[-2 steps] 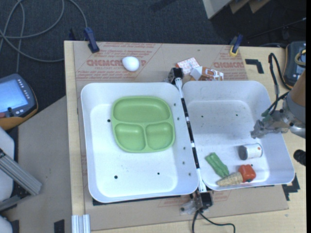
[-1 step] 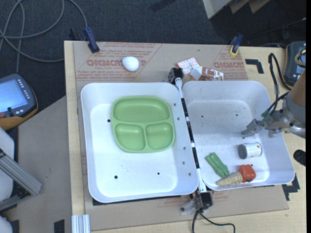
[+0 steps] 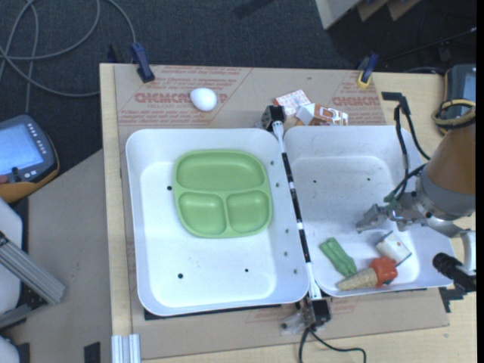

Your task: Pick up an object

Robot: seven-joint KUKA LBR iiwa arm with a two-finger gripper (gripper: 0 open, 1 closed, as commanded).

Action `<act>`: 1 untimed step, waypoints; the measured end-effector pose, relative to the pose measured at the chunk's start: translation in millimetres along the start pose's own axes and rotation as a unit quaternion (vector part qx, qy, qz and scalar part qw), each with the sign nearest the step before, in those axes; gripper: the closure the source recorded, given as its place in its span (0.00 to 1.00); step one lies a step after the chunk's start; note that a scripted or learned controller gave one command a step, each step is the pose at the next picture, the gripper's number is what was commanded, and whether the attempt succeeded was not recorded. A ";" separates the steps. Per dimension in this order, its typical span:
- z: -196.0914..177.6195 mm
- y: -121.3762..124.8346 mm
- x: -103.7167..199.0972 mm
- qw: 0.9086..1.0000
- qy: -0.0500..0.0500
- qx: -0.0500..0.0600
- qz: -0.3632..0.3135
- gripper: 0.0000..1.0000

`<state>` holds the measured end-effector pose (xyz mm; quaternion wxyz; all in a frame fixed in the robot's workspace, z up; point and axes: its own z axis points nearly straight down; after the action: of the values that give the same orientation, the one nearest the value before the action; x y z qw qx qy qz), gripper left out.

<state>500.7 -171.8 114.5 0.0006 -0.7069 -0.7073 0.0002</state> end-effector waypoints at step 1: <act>-163.7 52.2 32.3 1.000 -0.001 -0.002 0.000 0.00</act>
<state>553.1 -139.6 278.1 -0.0013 -0.7067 -0.7075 -0.0006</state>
